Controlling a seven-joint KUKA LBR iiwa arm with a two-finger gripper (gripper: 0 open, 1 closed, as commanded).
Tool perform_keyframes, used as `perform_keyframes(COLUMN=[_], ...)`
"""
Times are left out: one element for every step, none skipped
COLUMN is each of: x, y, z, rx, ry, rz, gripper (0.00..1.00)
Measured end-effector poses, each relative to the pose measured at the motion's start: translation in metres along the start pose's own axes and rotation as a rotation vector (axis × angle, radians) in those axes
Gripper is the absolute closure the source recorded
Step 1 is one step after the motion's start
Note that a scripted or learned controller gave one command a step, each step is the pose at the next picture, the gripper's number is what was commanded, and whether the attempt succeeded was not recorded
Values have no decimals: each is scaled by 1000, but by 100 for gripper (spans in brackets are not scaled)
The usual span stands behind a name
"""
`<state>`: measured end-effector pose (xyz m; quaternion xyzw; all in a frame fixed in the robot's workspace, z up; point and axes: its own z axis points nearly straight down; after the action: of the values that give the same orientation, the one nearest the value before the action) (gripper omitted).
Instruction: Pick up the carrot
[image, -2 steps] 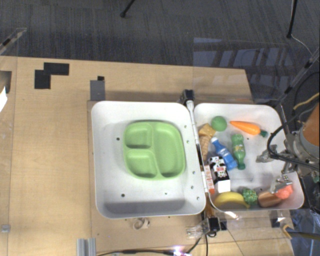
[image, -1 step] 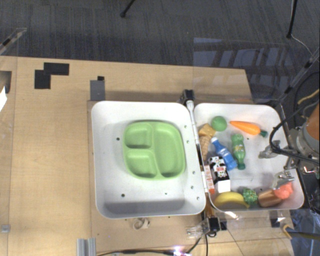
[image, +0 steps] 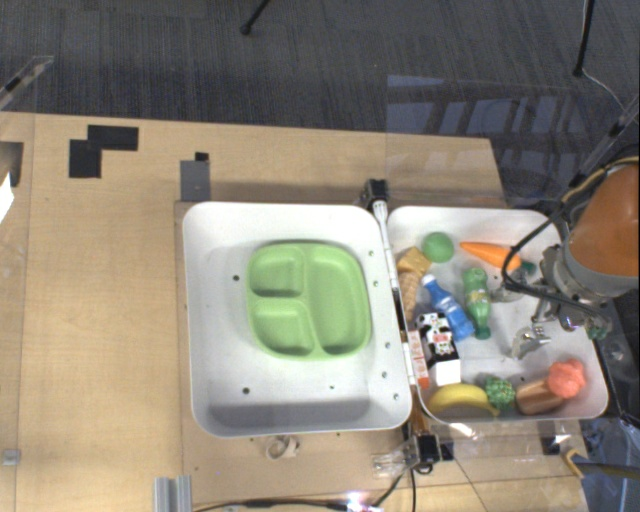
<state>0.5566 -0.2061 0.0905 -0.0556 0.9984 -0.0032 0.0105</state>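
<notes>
Carrot (image: 486, 253) lies at the far edge of the right bin (image: 520, 219), tip toward the green ball (image: 437, 246), partly crossed by a black cable. Gripper (image: 531, 341) hangs over the bin's right half, near side of the carrot and apart from it; fingers look slightly parted with nothing between them, though it's small and blurry. Left bin (image: 210, 330) holds the green divided plate (image: 305, 299).
</notes>
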Motion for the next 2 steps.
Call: perform_keyframes(x=[-85,-116], y=[-7,-12], z=[-63,-70], rx=[-2,-4], ry=[-2,4], rz=[30,6], gripper=[0,0])
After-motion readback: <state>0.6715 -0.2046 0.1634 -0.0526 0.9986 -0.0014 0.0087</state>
